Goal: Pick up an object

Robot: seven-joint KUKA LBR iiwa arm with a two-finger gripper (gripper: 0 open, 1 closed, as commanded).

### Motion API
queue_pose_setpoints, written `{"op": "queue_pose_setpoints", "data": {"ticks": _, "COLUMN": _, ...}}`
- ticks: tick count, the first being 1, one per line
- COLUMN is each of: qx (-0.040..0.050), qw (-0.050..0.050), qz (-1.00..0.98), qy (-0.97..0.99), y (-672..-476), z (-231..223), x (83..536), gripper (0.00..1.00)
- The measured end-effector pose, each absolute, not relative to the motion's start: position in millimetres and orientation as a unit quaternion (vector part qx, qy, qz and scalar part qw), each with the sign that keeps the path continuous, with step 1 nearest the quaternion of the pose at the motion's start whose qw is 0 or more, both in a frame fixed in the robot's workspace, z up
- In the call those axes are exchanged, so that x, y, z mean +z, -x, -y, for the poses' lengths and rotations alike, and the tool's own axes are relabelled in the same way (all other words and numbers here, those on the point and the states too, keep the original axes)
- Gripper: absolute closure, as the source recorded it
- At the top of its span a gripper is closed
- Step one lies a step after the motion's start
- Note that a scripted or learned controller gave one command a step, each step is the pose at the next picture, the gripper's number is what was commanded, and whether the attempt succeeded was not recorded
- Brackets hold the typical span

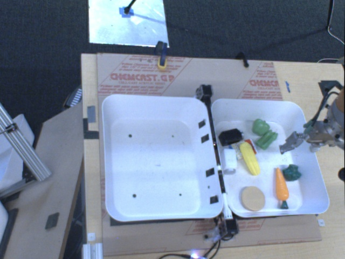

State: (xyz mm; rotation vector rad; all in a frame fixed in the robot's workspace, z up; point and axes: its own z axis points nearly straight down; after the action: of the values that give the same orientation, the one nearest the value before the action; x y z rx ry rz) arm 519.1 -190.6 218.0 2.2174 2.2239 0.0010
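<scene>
Dark carpet surrounds a wooden bench carrying two white bins, with the arm cut off at the right edge.

The left bin sits beside the right bin, which holds the toys: a green pepper and a green pod-like piece near the top, a black block, a small white item hard to identify, a yellow corn cob with something red half hidden behind it, an orange carrot, a tan disc and a dark green lump. The pincer hovers over the bin's right part, above the lump; nothing shows between its fingers, and whether they are wide or narrow cannot be told.
</scene>
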Motion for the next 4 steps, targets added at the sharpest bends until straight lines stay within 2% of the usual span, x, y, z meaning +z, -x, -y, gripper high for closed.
{"op": "queue_pose_setpoints", "data": {"ticks": 1, "qx": 0.0064, "qw": 0.01, "qz": -0.707, "qy": -0.707, "y": -552.4, "z": 141, "x": 109, "gripper": 0.0}}
{"op": "queue_pose_setpoints", "data": {"ticks": 2, "qx": 0.0023, "qw": 0.003, "qz": -0.707, "qy": -0.707, "y": -568.5, "z": 138, "x": 96, "gripper": 0.0}}
{"op": "queue_pose_setpoints", "data": {"ticks": 3, "qx": 0.0044, "qw": 0.007, "qz": -0.706, "qy": -0.708, "y": -532.0, "z": 115, "x": 89, "gripper": 0.0}}
{"op": "queue_pose_setpoints", "data": {"ticks": 4, "qx": 0.003, "qw": 0.004, "qz": -0.707, "qy": -0.708, "y": -488.6, "z": 135, "x": 95, "gripper": 0.0}}
